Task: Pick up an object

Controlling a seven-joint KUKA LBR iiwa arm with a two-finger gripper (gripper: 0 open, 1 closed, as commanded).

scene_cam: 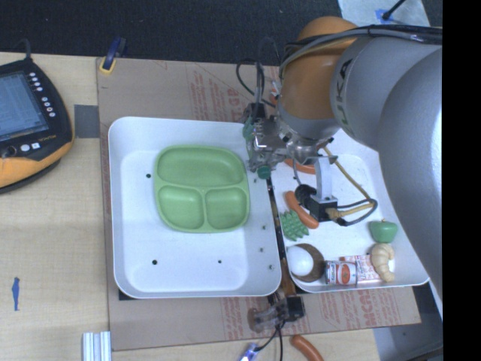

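Note:
My gripper (263, 150) hangs over the far left corner of the right bin (409, 280), close to the wall between the two bins, with the bulky wrist hiding most of it. In the right bin below it lie an orange sausage-shaped piece (301, 210), a green ridged piece (291, 225), a white egg in a brown cup (302, 262), a red-and-white tube (352, 271), a tan croissant-like piece (383, 260) and a green fruit (383, 231). Nothing shows in the gripper's grasp.
The left bin (135, 269) holds a green divided plate (202, 189). A black clip with a cable (322, 205) hangs from the wrist over the right bin. A teach pendant (26, 122) lies at the far left of the bench. An orange item (307, 347) rests outside the bins at the front.

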